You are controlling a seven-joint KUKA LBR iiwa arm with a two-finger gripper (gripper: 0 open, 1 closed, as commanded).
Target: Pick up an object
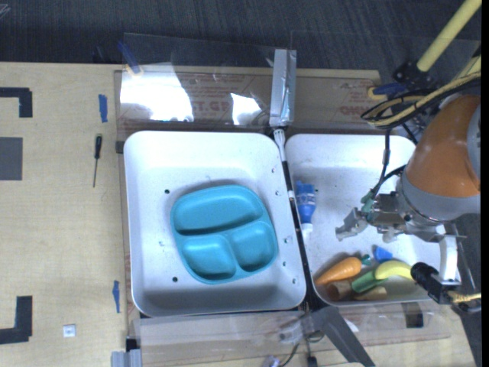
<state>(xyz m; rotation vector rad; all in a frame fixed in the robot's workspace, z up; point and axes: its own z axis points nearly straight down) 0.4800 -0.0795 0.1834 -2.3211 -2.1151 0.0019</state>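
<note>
The right bin point(336, 155) holds a cluster of toy food along its near wall: an orange carrot point(340, 269), a green piece point(367, 279), a yellow banana point(393, 269) and a brown piece point(365, 290) beneath them. A blue and white tube point(306, 202) lies against the bin's left wall. My gripper point(353, 224) hangs over the middle of the right bin, just above and behind the carrot and to the right of the tube. I see nothing held in it.
The left bin point(145, 205) contains a blue divided plate point(224, 232). A small blue item point(383, 252) lies beside the banana. A screwdriver point(97, 157) rests on the bench at the left. Yellow cables point(405, 102) run behind the right bin.
</note>
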